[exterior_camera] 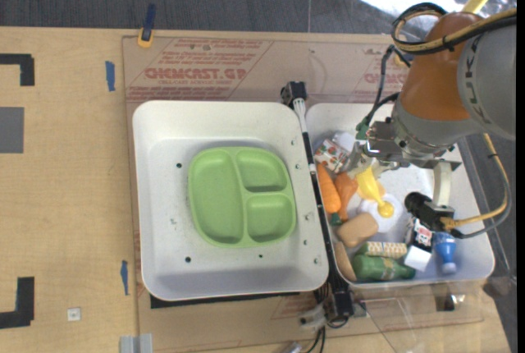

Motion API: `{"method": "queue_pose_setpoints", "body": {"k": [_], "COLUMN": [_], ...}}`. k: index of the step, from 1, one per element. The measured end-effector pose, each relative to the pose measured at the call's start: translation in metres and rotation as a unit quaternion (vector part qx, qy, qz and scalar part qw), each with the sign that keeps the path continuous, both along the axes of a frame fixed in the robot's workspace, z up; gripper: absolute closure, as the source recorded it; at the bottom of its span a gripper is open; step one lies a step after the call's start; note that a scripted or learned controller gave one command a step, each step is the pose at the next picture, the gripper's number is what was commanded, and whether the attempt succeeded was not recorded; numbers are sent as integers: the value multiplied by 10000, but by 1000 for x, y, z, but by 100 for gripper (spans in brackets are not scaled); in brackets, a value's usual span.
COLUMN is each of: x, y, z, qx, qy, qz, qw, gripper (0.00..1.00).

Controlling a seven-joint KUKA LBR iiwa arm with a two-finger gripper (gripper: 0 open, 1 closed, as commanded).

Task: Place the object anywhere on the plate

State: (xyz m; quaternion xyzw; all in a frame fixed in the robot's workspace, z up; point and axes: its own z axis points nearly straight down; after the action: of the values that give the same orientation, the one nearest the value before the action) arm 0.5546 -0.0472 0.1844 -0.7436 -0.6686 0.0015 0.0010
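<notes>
Two white bins sit side by side on the bench. Centred in the left bin lies a green plate. Over the right bin, near its far edge, hangs the gripper; whether it is apart or together cannot be told. Beneath it lie a carrot and a yellow toy.

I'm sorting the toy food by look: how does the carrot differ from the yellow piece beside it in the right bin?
The carrot is orange and tapered; the yellow piece is yellow and lumpier. The carrot lies along the bin's left wall; the yellow piece sits nearer the middle, below the gripper. Both lie loose in the right bin.
</notes>
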Motion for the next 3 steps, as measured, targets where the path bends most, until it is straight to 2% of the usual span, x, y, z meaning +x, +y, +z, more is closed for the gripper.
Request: {"method": "queue_pose_setpoints", "body": {"k": [1, 2, 3], "x": [19, -4, -13], "y": [61, 125, 141], "z": [7, 0, 11], "qx": [12, 15, 15], "qy": [-29, 22, 11], "qz": [-48, 442, 1996], "qw": [10000, 9990, 9799], "gripper": [100, 100, 100]}}
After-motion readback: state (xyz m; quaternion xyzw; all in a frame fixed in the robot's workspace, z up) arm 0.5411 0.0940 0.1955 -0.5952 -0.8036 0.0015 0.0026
